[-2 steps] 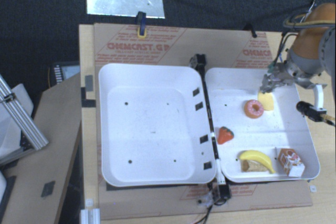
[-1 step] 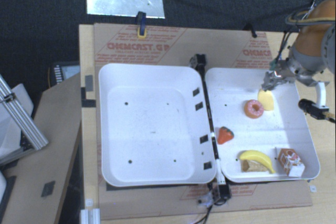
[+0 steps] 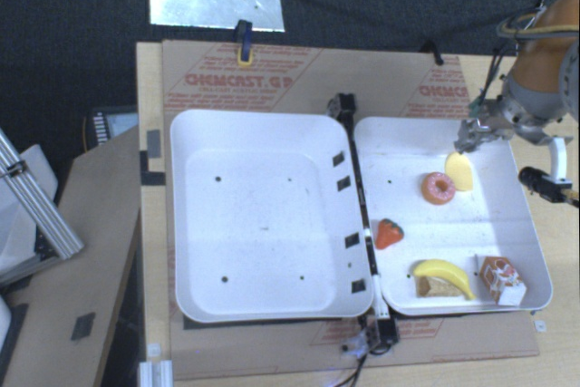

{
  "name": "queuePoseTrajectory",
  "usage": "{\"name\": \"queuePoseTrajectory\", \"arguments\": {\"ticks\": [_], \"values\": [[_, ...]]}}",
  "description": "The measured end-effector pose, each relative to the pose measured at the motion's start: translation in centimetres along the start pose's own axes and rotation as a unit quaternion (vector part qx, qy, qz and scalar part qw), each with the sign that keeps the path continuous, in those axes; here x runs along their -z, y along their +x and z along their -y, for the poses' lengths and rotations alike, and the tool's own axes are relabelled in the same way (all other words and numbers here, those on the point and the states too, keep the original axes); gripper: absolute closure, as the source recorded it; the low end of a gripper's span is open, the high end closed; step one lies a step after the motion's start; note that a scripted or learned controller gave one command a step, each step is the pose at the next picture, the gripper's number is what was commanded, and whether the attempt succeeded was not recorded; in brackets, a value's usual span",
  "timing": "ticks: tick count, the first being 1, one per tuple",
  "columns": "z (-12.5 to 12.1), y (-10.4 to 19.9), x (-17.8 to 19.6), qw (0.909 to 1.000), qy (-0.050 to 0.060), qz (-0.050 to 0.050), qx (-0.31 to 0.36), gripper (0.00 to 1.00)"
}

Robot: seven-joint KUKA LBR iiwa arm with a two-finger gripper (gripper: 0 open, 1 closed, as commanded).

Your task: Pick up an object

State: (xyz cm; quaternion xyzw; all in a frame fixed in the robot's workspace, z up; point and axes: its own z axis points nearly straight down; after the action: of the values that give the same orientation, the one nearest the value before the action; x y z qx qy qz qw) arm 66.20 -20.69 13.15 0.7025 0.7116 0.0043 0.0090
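Observation:
The right bin [image 3: 517, 222] holds several small items. A pale yellow piece [image 3: 460, 172] lies near its far side, touching a pink frosted donut [image 3: 439, 188]. A red strawberry-like item [image 3: 389, 234] sits by the divider. At the front lie a banana [image 3: 444, 271] on a slice of bread [image 3: 436, 288] and a small red-and-white carton [image 3: 501, 278]. My gripper [image 3: 470, 139] hangs over the far part of the right bin, just above and behind the yellow piece. I see nothing held in it.
The left bin [image 3: 195, 140] stands beside the right one, joined by a black clip strip [image 3: 355, 204]. The arm [image 3: 542, 68] comes in from the upper right. Cardboard [image 3: 272, 77] lies under both bins.

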Motion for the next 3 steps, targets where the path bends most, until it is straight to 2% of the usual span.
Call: {"name": "queuePoseTrajectory", "arguments": {"ticks": [3], "values": [[-0.4, -0.1, 3.4, 1.0000, -0.006, 0.002, 0.001, 1.00]]}}
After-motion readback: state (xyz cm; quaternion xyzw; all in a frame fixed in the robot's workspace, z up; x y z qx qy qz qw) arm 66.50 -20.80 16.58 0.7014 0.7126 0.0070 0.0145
